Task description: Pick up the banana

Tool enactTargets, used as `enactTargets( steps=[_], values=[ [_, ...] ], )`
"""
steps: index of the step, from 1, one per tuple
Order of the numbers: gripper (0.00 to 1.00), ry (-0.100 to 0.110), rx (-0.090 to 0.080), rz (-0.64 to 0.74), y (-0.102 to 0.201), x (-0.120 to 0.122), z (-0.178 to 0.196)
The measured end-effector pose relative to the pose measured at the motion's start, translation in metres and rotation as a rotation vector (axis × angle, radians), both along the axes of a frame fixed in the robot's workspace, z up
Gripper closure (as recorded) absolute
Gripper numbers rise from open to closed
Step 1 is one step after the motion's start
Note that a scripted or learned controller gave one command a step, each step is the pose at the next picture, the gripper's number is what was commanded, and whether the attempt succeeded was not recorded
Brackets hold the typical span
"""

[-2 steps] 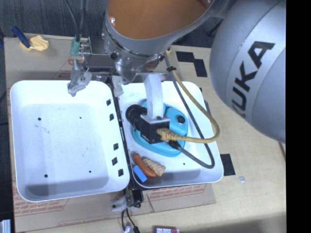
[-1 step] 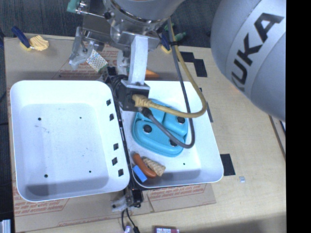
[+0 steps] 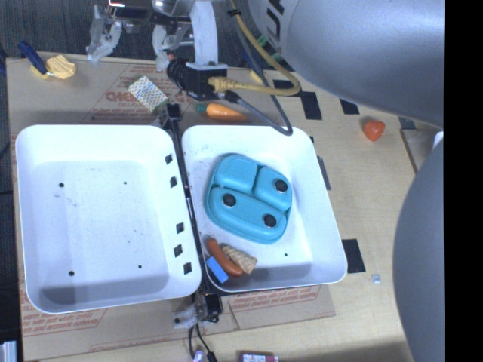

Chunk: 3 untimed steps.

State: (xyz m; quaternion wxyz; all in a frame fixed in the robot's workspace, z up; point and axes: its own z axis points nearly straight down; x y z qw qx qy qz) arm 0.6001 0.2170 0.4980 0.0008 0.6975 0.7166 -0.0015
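**Arm raised at far edge, banana out on the bench**

Arm (image 3: 355,36) first — the grey bulk takes the upper right, its near link swelling out of focus above the right bin's far corner. It reaches toward the far edge of the bench, with a yellow hose (image 3: 260,87) looping down from it.

Left bin (image 3: 30,202): white and shallow. Right bin (image 3: 321,240): touching it along the middle seam. Both sit on a sheet of printed cardboard (image 3: 272,304).

Blue moulded piece (image 3: 249,198) — the largest item, lying in the middle of the right bin with three dark spots on its top.

Gripper (image 3: 132,38): at the top of the view, beyond the left bin's far right corner, hanging over the bench and not over either bin. Its two pale fingers (image 3: 102,35) stand apart with nothing between them.

Near-left corner of the right bin holds a small cluster: brown sausage-shaped piece (image 3: 216,251), tan ridged piece (image 3: 241,261) and blue block (image 3: 217,272), all touching.

Orange carrot-like piece (image 3: 225,111) lies on the bench just behind the right bin. Patterned square (image 3: 148,93) lies near it, to the left.

Banana (image 3: 62,68): my best reading is the small pale-yellow lump at the bench's far-left corner, outside both bins, left of the gripper, touching a blue stick (image 3: 30,53).

Small orange-red object (image 3: 373,130) sits on the bench, right of the right bin.
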Motion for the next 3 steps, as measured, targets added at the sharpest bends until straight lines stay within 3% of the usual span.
enactTargets(
  steps=[1, 2, 3],
  values=[
    [0.0, 0.004, 0.0, -0.144, -0.002, 0.047, -0.053],
    [0.0, 0.003, 0.001, -0.083, 0.001, -0.031, -0.061],
    [0.0, 0.005, -0.001, -0.212, 0.0, 0.042, -0.143]
  ],
)
